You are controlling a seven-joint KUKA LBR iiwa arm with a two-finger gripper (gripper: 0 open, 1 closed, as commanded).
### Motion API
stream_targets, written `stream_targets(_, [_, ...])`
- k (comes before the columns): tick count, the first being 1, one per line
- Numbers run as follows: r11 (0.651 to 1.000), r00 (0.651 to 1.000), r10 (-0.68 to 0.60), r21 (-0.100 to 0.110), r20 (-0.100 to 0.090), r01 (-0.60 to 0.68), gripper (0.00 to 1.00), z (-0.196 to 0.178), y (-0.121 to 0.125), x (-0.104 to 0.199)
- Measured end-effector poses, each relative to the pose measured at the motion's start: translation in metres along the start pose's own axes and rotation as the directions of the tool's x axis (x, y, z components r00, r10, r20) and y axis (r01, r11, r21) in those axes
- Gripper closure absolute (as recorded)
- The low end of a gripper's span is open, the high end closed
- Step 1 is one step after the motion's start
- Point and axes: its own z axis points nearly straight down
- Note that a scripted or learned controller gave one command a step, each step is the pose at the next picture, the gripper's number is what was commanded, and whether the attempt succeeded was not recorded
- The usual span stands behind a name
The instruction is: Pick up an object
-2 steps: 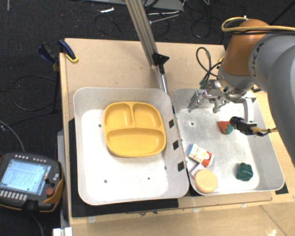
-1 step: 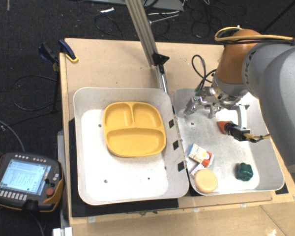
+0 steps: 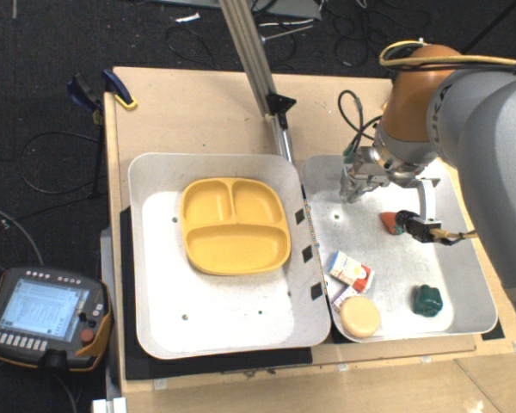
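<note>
My gripper point(image 3: 354, 188) hangs over the back left part of the right bin point(image 3: 464, 317), with nothing visible between its fingers. A small red object point(image 3: 390, 223) lies to its right, near the middle of that bin. At the front of the bin lie a red-and-white carton point(image 3: 351, 271), a round tan biscuit-like piece point(image 3: 360, 317) and a dark green object point(image 3: 427, 300). A yellow divided plate point(image 3: 236, 225) rests in the left bin point(image 3: 155, 317).
A metal pole point(image 3: 256, 58) slants down from the back to the wall between the bins. A teach pendant point(image 3: 43, 315) lies on the floor at the left. Blue-handled clamps point(image 3: 103, 89) grip the bench's back left corner.
</note>
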Motion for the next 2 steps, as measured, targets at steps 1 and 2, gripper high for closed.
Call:
stream_targets(1, [1.0, 1.0, 0.001, -0.005, 0.0, -0.001, 1.0, -0.043, 0.0, -0.001])
stream_targets(2, [1.0, 1.0, 0.001, -0.008, 0.001, -0.001, 1.0, -0.107, 0.001, -0.005])
